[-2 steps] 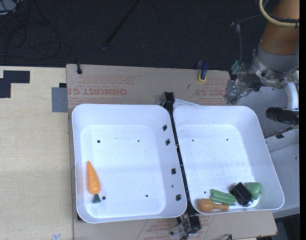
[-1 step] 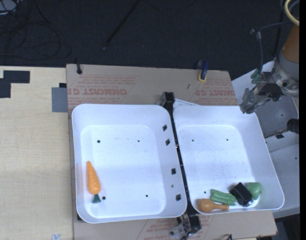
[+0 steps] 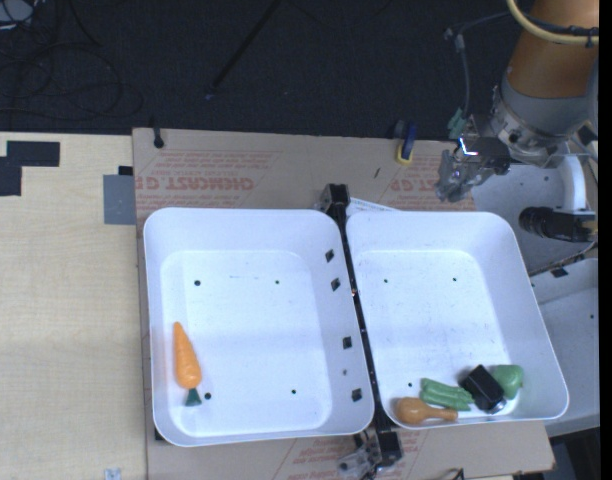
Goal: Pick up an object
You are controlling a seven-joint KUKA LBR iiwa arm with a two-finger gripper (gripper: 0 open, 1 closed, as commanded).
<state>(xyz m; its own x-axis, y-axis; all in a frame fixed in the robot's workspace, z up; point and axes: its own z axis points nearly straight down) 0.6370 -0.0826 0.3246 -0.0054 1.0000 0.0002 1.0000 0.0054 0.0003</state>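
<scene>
An orange toy carrot point(image 3: 186, 360) with a green top lies near the left wall of the left bin point(image 3: 241, 230). In the near right corner of the right bin point(image 3: 436, 230) sit a cluster of items: a green bean-like piece point(image 3: 445, 394), a black block point(image 3: 483, 386), a green lump point(image 3: 509, 376) and an orange-tan pear-shaped piece point(image 3: 422, 411). My gripper point(image 3: 456, 180) hangs above the bench just behind the right bin's far edge, well away from all the objects. Nothing is visible between its fingers.
The two bins share a black hinged divider point(image 3: 348, 313). Cardboard point(image 3: 256, 173) lies under the bins. A yellow and blue clip point(image 3: 406, 144) stands at the cardboard's far edge. A black fixture point(image 3: 556, 223) sits to the right of the right bin.
</scene>
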